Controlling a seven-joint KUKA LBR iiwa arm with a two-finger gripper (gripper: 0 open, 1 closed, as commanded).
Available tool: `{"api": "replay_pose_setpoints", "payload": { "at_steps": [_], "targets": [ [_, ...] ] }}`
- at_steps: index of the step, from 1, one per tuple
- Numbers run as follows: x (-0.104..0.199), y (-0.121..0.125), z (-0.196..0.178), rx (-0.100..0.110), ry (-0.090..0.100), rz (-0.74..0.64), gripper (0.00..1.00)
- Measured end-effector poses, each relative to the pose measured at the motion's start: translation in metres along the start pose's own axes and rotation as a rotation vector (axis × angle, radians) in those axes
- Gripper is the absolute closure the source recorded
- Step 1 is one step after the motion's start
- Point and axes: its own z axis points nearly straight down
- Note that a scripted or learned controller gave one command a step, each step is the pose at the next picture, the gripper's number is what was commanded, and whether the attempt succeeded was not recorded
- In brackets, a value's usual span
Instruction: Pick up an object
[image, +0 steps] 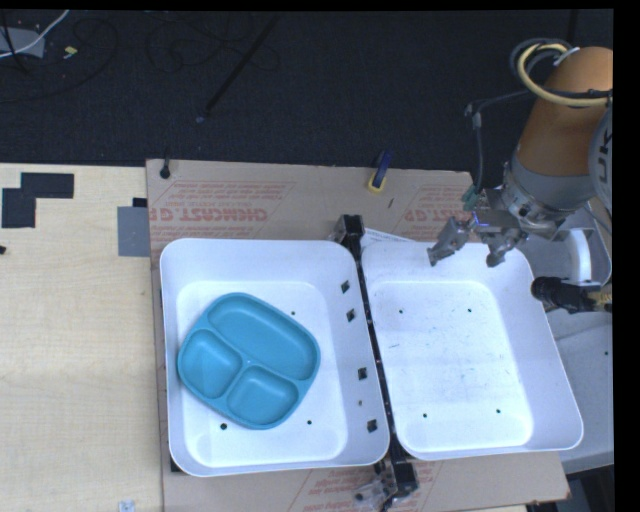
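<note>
Your bench (70, 330) is pale wood, with a brown cardboard sheet (270, 200) laid over it under both bins. The sheet carries reddish print, too small to read reliably. Dark rectangular patches (40, 195) sit on the wood at far left. Behind the bench the floor is dark, with loose cables (40, 40) trailing at upper left. A small blue and yellow clip (379, 172) sits on the cardboard's back edge.

Left bin (180, 270): you have the blue divided plate (250, 358) lying flat, three compartments up, in the left-hand part of the bin and nearer its front. It rests alone, well apart from the arm.

Right bin (470, 440): scuffed white floor with a few dark specks.

Your gripper (470, 248) hangs over the back rim of the right bin, near its right corner. Its two fingers stand spread wide, with nothing between them. The orange band (565, 110) shows above the wrist at the upper right.
</note>
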Motion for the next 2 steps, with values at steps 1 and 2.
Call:
{"api": "replay_pose_setpoints", "payload": {
  "at_steps": [1, 2],
  "targets": [
    [0.0, 0.002, -0.008, -0.013, -0.001, -0.002, 0.0],
    [-0.002, -0.001, 0.055, -0.009, -0.001, -0.001, 0.0]
  ]
}}
